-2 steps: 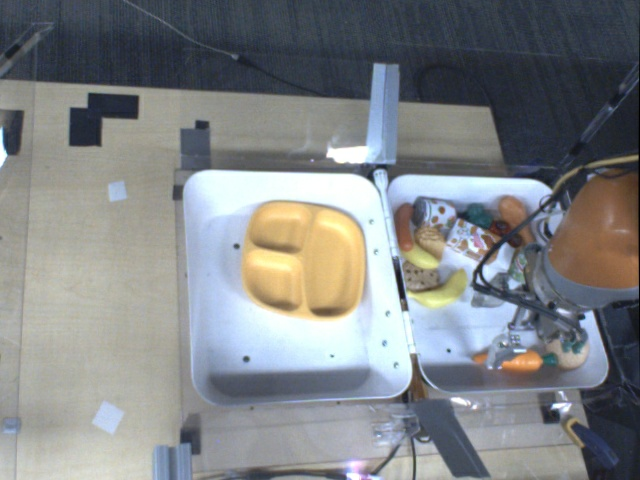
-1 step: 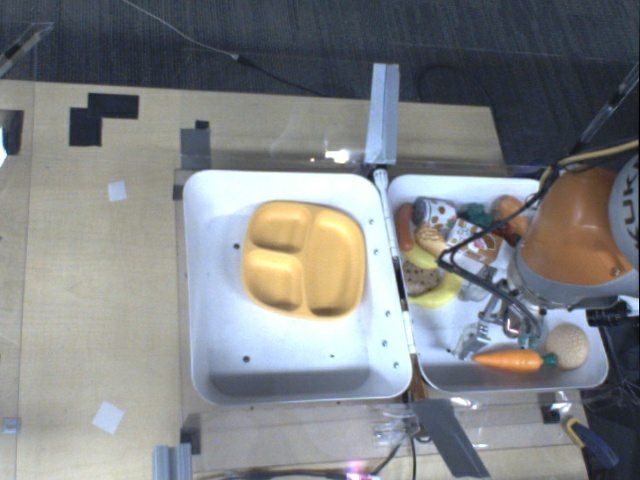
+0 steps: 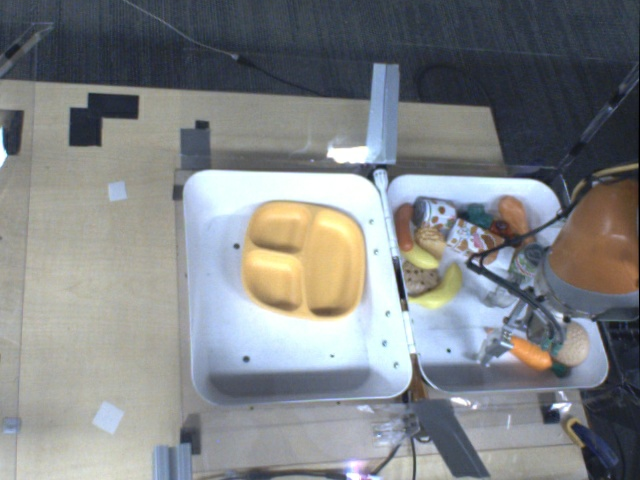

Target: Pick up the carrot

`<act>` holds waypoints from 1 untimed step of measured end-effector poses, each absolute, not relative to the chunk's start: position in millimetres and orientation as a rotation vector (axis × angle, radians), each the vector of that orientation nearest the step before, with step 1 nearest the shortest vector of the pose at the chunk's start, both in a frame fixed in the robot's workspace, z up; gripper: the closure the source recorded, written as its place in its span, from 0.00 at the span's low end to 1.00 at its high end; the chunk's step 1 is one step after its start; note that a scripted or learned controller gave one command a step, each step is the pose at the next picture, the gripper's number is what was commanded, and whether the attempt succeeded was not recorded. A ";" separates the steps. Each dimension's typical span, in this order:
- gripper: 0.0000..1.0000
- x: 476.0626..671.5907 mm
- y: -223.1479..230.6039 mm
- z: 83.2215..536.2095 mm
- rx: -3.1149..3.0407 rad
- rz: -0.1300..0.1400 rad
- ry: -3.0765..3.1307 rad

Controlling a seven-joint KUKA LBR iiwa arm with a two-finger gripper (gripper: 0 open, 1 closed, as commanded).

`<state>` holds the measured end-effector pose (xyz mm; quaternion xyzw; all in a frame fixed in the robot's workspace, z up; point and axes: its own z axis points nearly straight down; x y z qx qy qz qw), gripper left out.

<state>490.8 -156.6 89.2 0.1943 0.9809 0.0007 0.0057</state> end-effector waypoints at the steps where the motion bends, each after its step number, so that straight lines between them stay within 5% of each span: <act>1: 1.00 494.9 -156.0 102.6 0.595 0.000 3.061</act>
